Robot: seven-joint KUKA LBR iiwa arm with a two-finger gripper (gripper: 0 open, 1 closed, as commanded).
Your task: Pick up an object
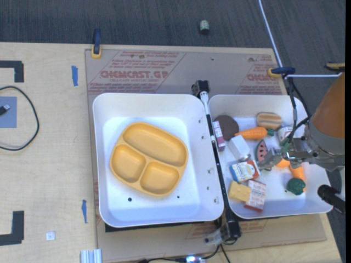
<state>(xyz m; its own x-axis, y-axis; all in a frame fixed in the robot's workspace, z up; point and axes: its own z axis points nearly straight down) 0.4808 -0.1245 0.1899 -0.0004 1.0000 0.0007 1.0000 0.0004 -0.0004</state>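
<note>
Two shallow white bins: one three-compartment yellow plastic tray, roughly ten small toy foods; gripper partly obscured, pincer state indiscernible.

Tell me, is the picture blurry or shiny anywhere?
In the camera view, the yellow tray looks sharp and evenly lit; the left white bin shines bright around it; the little toys by the pincer look soft and jumbled; the orange arm at the edge is blurry.

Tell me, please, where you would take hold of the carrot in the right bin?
Probably across the middle of the carrot, coming straight down. It lies flat and long, pointing left-right, so fingers close across its narrow width; the bun sits close behind.
</note>
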